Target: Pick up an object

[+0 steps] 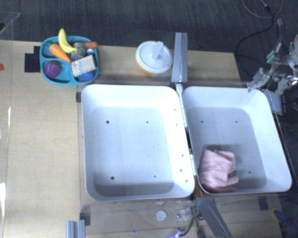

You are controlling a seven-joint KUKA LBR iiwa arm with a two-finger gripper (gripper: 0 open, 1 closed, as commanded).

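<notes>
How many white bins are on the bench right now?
2. The left bin lies at the middle of the bench. The right bin sits right beside it, with a pink cloth in its near left corner. None looks hidden.

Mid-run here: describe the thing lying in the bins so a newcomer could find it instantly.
Start with the two white bins side by side; take the right bin, nearer the arm. In its near-left corner, against the divider, lies a crumpled pink cloth. It is soft and pink, unlike the hard white walls around it.
</notes>
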